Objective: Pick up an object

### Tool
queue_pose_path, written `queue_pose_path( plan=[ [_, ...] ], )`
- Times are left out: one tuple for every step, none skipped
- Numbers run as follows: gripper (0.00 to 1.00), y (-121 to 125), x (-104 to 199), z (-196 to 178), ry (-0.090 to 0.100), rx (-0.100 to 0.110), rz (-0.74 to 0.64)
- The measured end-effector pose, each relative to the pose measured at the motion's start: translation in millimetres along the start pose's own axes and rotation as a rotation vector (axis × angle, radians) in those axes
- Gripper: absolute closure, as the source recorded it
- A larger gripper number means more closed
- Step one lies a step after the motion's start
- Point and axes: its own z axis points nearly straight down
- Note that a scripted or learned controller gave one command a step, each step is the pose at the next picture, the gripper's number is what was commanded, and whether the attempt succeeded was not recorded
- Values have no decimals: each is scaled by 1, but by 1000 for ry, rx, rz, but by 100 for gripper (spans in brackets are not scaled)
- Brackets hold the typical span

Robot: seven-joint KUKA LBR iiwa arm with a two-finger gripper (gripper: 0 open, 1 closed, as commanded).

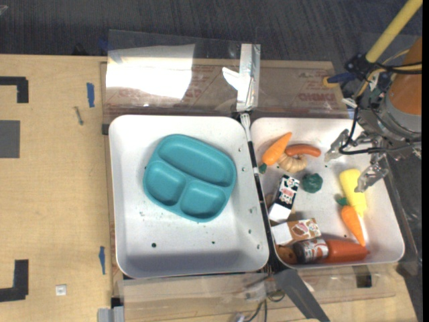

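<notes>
Nothing is lifted yet. The metal two-finger gripper [356,158] hangs open and empty at right of frame — just above the yellow plastic corn cob [353,188] lying in the right-hand white bin [395,243].

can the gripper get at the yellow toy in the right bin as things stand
Probably yes. The gripper hangs over the right bin, just above the yellow toy. Nothing lies on top of the toy; only a toy carrot touches its lower end.
</notes>
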Motion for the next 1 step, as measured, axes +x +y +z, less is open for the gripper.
queue_pose_path(
  plan=[
    [0,-6,60,79,-9,17,215]
  ],
)
